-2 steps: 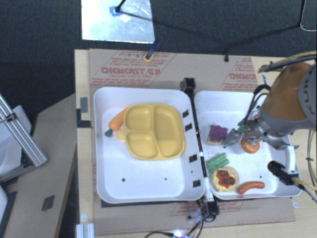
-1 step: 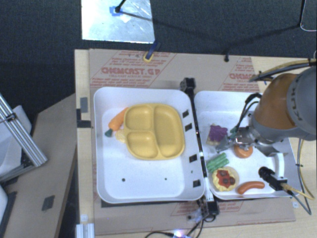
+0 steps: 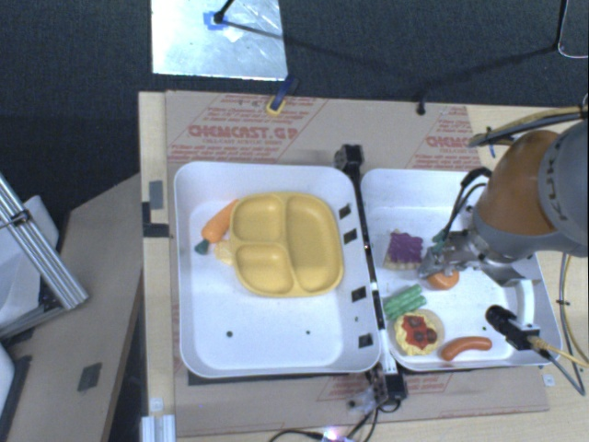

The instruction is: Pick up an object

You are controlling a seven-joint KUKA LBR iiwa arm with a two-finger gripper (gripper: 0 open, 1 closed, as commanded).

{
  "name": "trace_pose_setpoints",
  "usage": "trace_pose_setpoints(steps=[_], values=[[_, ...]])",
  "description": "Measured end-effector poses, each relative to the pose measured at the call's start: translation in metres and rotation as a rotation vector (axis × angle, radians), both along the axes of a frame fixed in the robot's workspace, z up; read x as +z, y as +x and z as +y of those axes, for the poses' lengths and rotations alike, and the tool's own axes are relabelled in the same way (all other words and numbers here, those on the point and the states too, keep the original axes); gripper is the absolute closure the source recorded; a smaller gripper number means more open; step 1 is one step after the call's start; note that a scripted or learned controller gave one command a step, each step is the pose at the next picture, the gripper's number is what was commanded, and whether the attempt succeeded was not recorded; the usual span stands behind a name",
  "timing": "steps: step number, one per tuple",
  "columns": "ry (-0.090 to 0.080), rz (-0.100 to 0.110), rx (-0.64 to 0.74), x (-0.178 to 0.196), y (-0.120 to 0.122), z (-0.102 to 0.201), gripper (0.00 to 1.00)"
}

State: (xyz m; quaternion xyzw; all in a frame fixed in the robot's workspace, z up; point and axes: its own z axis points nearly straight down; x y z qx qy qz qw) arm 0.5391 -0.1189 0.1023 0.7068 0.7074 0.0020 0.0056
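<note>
Robot arm's claw (image 3: 440, 270) hangs low in the right white bin (image 3: 515, 191), directly over a small round orange toy piece (image 3: 445, 281), claw opening hidden, grip uncertain

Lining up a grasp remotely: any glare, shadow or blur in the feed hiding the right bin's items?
Camera view: lighting even, shadows soft; glare falls on the foil sheet beyond the bench; right bin toys read clearly; the arm looks slightly soft and covers that bin's right side.
</note>
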Motion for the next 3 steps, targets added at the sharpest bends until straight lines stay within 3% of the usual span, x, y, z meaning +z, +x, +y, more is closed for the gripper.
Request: trace_pose_setpoints(steps=[2,3], values=[[0.004,0.004,0.003,0.116,0.009,-0.002,1.00],[0.007,0.007,0.009,0.130,0.007,0.052,1.00]])
